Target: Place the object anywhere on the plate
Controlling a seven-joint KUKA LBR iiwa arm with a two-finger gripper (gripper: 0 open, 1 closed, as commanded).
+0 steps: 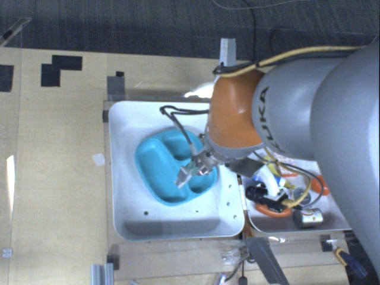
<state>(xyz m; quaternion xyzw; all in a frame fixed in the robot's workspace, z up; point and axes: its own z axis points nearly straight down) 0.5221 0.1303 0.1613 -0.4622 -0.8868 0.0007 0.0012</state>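
The blue plate [155, 165] lies in the left-hand white bin [124, 159], a little left of the centre of the frame. It is turned at a slant, so that its long side runs from upper left to lower right, and a raised ridge divides it into compartments. The gripper [190, 177] is at the plate's right-hand part, low over the blue surface or touching it; the view does not settle which. Whether the gripper is spread wide, drawn narrow or closed on something cannot be told, because the tip is small and blurred against the blue. Just above it the orange band [234, 114] of the wrist covers the bin's upper right corner. The thick grey arm [323, 100] takes up the right side of the frame. A thin black cable [173, 115] loops out from the wrist over the top edge of the plate. The right-hand bin [254, 219], in the lower right, is mostly hidden by the arm. In it are an orange item [279, 214] and, beside that, a small metal cylinder [309, 217]. The pale bench [53, 177] bears black marks [59, 70] in the upper left.
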